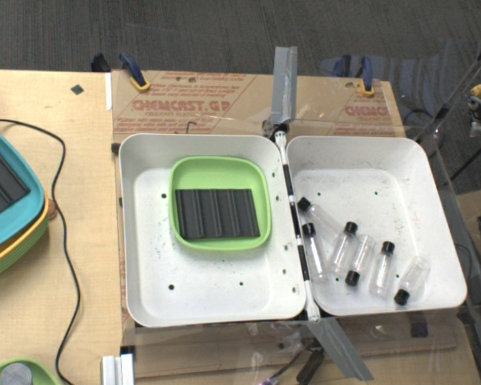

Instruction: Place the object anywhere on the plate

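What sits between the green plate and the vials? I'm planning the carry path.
In the camera view, the bins' adjoining rims separate the green plate from the vials.

Pale wooden bench [48,311] against a dark grey carpeted floor [224,14].

A brown cardboard sheet [200,103] with red print is clamped along the bench's far edge by blue-and-yellow clamps [133,70]. A black cable [64,239] snakes over the wood beside stacked teal and yellow trays [8,207] at the left edge.
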